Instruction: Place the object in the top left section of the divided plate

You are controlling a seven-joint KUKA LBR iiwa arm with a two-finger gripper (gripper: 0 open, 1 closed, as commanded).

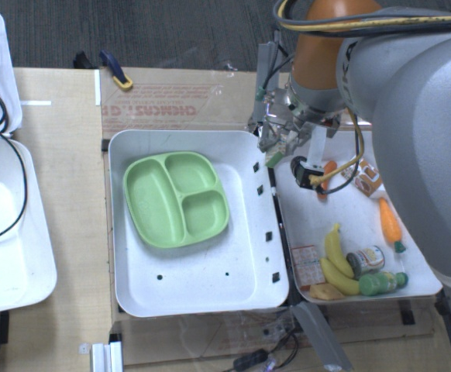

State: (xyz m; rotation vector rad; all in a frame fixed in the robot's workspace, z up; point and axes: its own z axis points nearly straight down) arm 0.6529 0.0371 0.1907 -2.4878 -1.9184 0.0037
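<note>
Camera view. Hovering at the upper left corner of the right bin [414, 279], close to the wall shared with the left bin [136, 281]: gripper [277, 141], hung with a loop of cable [352, 155]. Cannot tell how wide the tool stands; too cluttered and too dark at the tip. Just beneath it, a small greenish scrap [274, 160], touching or nearly touching the tip. Cannot tell whether gripped, or even whether a loose object at all.

Lying flat in the left bin, well apart from the gripper: green divided plate [155, 237], three sections. Probably the long compartment along its left side as the target, though "top left" fits the slanted plate only loosely.

Scattered across the right bin, all untouched by the tool: bananas [332, 260], small jar [366, 260], green bottle-like item [381, 283], carrot [389, 222], printed packet [367, 180].

Likely troubles from here:
- Closing on nothing, or on a poor pinch, and carrying air to the plate; hard to confirm a grasp from this angle.
- Clipping the shared wall while crossing, given so little clearance at that corner, and knocking a weakly held piece loose.
- Snagging the hanging cable on the bin edge.
- Releasing over the wrong compartment or on a ridge between sections, with the piece sliding into a neighbouring well.
</note>
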